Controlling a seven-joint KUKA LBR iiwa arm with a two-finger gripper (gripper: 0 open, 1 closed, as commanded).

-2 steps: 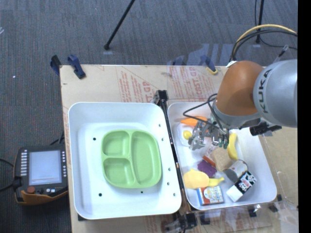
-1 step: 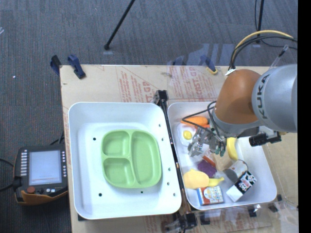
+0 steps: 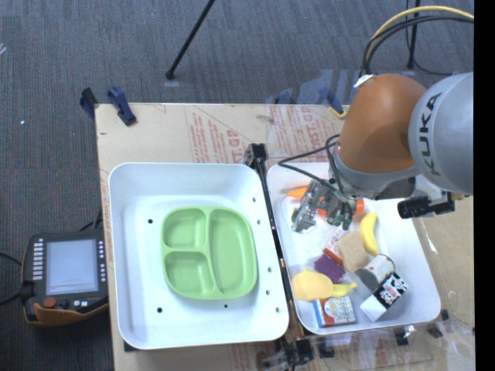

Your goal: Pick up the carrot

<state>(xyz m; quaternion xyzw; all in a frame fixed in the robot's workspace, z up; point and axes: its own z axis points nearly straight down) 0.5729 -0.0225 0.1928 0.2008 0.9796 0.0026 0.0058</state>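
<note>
Brown board bench (image 3: 193, 134), two white bins (image 3: 128, 207) side by side on it

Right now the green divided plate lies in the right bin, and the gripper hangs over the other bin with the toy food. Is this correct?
Not quite. The camera view shows the green divided plate in the left bin, while the gripper hangs over the right bin with the toy food.

Two white bins sit side by side on the worktop (image 3: 178, 134). The left bin (image 3: 124, 207) holds a green divided plate (image 3: 209, 252). Over the right bin (image 3: 421, 273), the gripper (image 3: 319, 211) hangs just beside the carrot (image 3: 295, 192), which lies near the far rim. Below it lie a banana (image 3: 370, 233), a yellow toy (image 3: 311, 285), a purple piece (image 3: 329, 268) and a small carton (image 3: 336, 311), crowded together. A pendant (image 3: 68, 273) rests on the floor.
</note>
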